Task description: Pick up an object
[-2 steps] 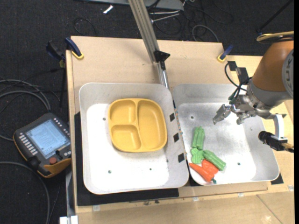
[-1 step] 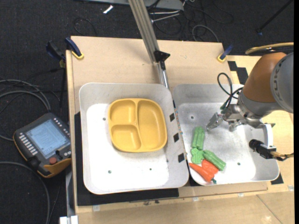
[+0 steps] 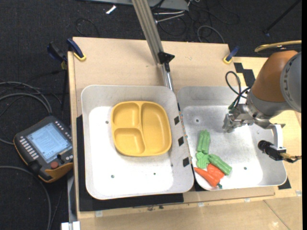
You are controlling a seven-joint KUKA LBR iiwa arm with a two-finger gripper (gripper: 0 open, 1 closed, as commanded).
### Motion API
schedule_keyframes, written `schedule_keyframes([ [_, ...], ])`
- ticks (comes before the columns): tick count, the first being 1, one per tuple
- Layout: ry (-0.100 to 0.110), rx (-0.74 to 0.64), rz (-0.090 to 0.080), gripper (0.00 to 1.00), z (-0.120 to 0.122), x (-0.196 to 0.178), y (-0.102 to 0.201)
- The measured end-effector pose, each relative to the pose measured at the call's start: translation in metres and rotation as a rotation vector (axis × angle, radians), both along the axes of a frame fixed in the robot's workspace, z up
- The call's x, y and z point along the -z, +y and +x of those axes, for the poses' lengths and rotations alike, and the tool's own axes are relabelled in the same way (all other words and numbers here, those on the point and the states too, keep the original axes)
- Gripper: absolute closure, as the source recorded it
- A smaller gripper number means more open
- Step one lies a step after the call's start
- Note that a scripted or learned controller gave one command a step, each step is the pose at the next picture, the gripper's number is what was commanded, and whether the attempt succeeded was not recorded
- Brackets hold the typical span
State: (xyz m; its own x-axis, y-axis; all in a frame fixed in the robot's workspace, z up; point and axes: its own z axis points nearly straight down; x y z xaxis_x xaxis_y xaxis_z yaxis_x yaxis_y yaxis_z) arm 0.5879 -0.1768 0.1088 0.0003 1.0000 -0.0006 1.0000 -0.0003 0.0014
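Note:
Several toy vegetables lie at the front left of the right bin (image 3: 249, 176): a light green ridged piece (image 3: 204, 141), a darker green piece (image 3: 219, 164) and an orange-red carrot-like piece (image 3: 208, 176). My gripper (image 3: 232, 122) hangs over the middle of the right bin, right of and behind the light green piece, apart from it. Nothing shows between its fingers. The grey arm with its orange band (image 3: 271, 83) comes in from the right.
A yellow three-compartment plate (image 3: 141, 128) rests in the left bin (image 3: 96, 176). A metal pole (image 3: 149, 25) slants across the back of the bench. A teach pendant (image 3: 45, 147) lies off the bench at the left.

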Motion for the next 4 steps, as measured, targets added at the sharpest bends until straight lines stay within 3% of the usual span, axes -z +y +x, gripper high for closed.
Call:
schedule_keyframes([
  [1, -0.005, -0.001, -0.002, 1.0, 0.0, -0.063, -0.004],
  [2, -0.003, -0.002, -0.001, 1.0, 0.001, -0.096, -0.004],
  [4, 0.002, -0.008, 0.002, 1.0, 0.013, -0.107, 0.092],
])
